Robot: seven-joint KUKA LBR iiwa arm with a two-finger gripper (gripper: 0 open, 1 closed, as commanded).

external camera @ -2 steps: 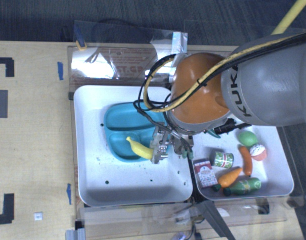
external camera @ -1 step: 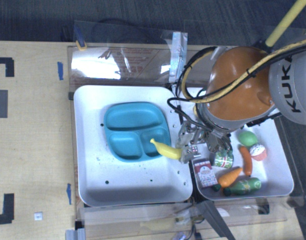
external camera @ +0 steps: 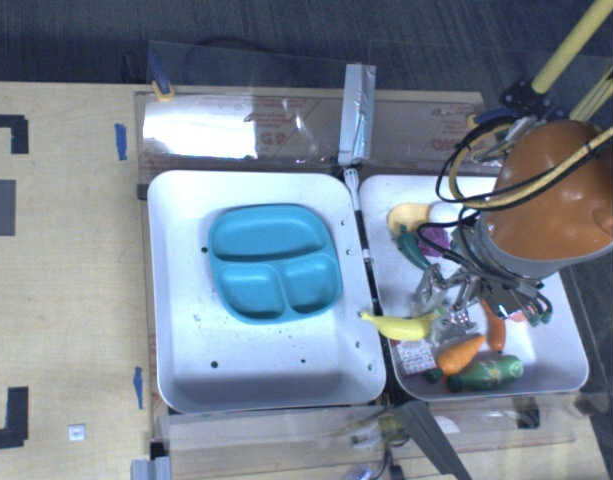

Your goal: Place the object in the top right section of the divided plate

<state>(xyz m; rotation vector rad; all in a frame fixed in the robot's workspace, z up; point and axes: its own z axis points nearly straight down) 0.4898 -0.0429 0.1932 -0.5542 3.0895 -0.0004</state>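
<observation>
In the left bin [external camera: 176, 368], a blue divided plate [external camera: 276, 263] is lying near the middle with its three sections bare. The grey arm [external camera: 546, 203] with its orange band is reaching over the right bin [external camera: 571, 363], and the hand [external camera: 448, 293] is hanging low among the toy foods there. A yellow banana [external camera: 398, 325] is lying just beside the hand, with its tip over the edge between the bins. Whether the hand is apart or together, I cannot tell, because it is blurring into the clutter. An orange carrot [external camera: 459, 354] and a green vegetable [external camera: 486, 371] are resting near the front wall, and something yellow, perhaps a fruit [external camera: 410, 214], is sitting near the back.
</observation>
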